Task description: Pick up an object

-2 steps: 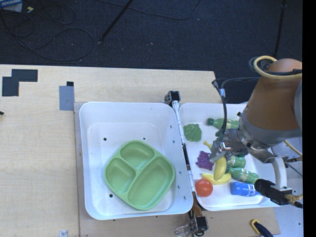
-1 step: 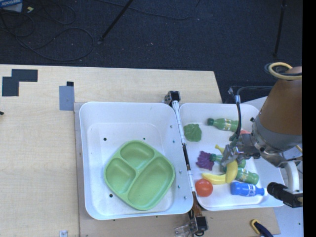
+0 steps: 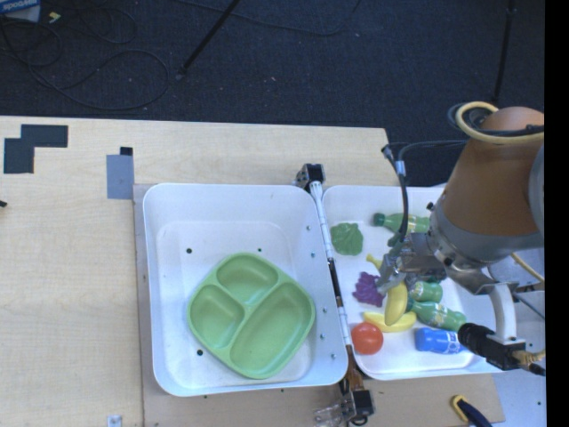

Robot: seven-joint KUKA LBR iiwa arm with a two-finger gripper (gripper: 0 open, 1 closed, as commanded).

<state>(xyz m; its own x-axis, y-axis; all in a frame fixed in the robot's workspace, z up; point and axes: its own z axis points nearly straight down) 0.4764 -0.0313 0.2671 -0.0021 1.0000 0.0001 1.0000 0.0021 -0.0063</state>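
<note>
The right bin [image 3: 342, 205] holds several toy foods: a green leafy piece [image 3: 347, 237], purple grapes [image 3: 368, 288], a yellow piece [image 3: 396, 302], a banana [image 3: 388, 321], a red tomato [image 3: 366, 337], a blue block [image 3: 439, 340] and green bottles [image 3: 438, 313]. My gripper [image 3: 393, 267] hangs low over the middle of this bin, just above the yellow piece and beside the grapes. The wrist hides much of the pile behind it. Nothing is visibly held.
The left bin [image 3: 169, 229] holds a green divided plate [image 3: 252, 314]. A metal divider clamp [image 3: 311, 175] sits between the bins at the back. Cables run along the arm at the right. Bare wooden bench lies to the left.
</note>
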